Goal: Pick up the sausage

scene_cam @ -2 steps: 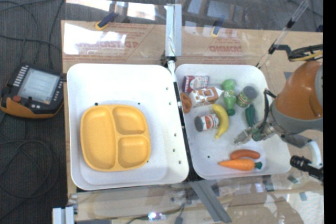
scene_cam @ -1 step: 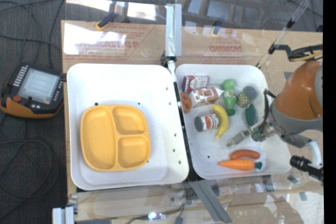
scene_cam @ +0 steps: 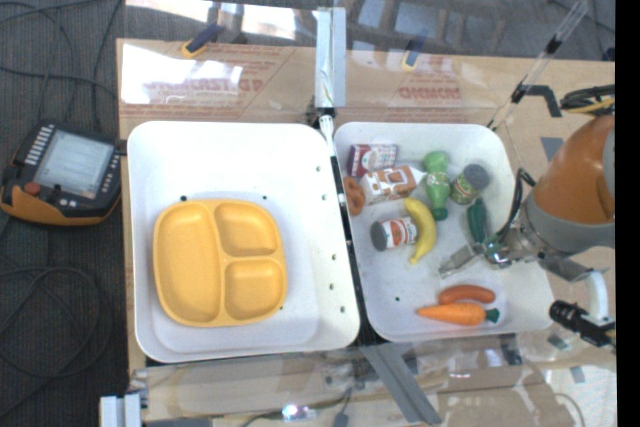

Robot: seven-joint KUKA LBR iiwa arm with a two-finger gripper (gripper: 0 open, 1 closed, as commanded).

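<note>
Where the grey arm (scene_cam: 585, 205) with its orange band reaches in from the right, the gripper (scene_cam: 462, 260) sits low over the right bin (scene_cam: 400, 320), its two thin metal fingers (scene_cam: 452, 264) pointing left and spread slightly apart in a narrow V. Nothing lies between the fingers; they grasp no object.

The sausage (scene_cam: 467, 294) lies just below the fingertips, apart from them. It is a short, smooth, reddish-orange cylinder with rounded ends, lying roughly horizontal on the bin floor. Directly beneath it, almost touching, lies a carrot (scene_cam: 455, 314), a tapered orange cone with a small green stub at its right end.

Just above the gripper stands a dark green, elongated vegetable (scene_cam: 477, 218). To the left lie a curved yellow banana (scene_cam: 421, 228) and a small cylindrical can (scene_cam: 394, 234) with a red-and-white label. Further up lie a cardboard carton (scene_cam: 388, 182), a small box (scene_cam: 372, 157), a green pear-like piece (scene_cam: 437, 177) and a round dark-lidded jar (scene_cam: 468, 182).

The left bin (scene_cam: 200, 140), shallow, white and round-cornered, bears a yellow plastic tray (scene_cam: 218, 261) moulded into three compartments. An orange-edged handheld pendant (scene_cam: 62, 173) rests on the carpet beyond the bench's left edge.
</note>
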